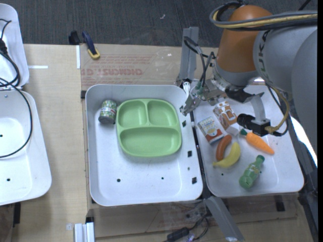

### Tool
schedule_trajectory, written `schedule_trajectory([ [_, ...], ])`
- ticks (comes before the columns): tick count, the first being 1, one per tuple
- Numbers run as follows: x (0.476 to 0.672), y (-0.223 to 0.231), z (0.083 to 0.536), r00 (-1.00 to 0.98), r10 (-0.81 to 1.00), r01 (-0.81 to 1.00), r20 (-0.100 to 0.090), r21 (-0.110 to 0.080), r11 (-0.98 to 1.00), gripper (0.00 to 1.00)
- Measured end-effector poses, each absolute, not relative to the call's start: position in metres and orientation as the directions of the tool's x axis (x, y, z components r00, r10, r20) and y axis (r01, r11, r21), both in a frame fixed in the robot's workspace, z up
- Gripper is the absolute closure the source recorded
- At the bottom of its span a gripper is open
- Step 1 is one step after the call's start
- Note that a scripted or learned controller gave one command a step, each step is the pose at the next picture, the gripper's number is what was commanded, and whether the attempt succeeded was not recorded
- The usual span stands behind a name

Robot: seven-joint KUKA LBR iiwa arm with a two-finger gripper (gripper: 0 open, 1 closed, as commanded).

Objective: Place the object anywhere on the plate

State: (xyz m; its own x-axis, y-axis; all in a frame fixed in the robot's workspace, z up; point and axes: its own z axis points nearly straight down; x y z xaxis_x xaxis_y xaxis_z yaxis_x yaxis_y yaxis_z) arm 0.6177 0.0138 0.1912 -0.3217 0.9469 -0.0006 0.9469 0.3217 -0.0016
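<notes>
A green divided plate lies in the left bin, with nothing on it. Just left of the plate stands a small green-labelled can. My gripper hangs over the seam between the two bins, by the plate's upper right corner. Nothing shows in its grasp. In the right bin lie a white and red carton, a brown carton, a carrot, a banana, a red sausage and a green bottle.
The arm's orange band and grey body cover the right bin's far side. A brown cardboard sheet lies behind the left bin. White equipment with black cables stands at the far left.
</notes>
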Motion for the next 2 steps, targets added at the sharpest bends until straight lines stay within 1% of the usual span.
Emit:
schedule_trajectory([
  [1, 0.618, 0.013, 0.2, -0.321, 0.947, 0.947, -0.002, -0.002, 0.321, 1.0],
  [2, 0.659, 0.01, 0.214, -0.238, 0.971, 0.971, -0.002, 0.0, 0.238, 1.0],
])
